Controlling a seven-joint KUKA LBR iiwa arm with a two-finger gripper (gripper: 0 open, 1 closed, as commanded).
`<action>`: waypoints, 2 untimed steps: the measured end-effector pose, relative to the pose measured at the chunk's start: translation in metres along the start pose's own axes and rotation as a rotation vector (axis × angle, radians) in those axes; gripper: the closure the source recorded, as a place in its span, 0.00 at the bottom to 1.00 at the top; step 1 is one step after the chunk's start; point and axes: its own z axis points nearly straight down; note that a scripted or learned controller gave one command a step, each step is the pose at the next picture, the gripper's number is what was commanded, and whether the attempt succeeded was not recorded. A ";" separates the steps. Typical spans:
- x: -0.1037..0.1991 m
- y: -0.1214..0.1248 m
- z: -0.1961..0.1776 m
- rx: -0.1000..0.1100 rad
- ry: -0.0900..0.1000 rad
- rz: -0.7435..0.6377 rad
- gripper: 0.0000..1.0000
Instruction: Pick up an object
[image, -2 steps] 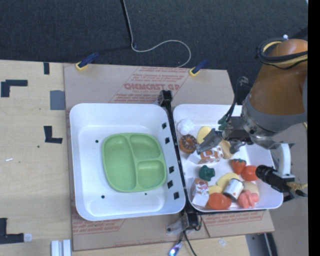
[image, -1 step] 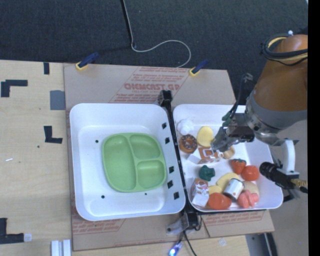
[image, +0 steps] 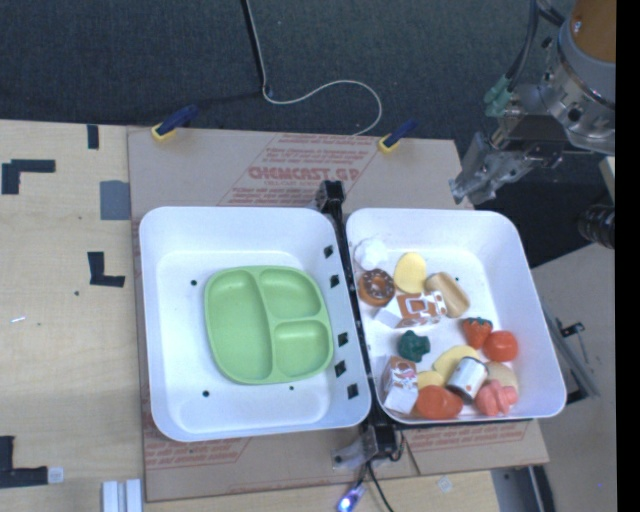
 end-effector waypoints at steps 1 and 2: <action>0.040 -0.020 0.168 0.038 -0.002 0.001 1.00; 0.087 -0.011 0.082 0.011 0.001 -0.002 1.00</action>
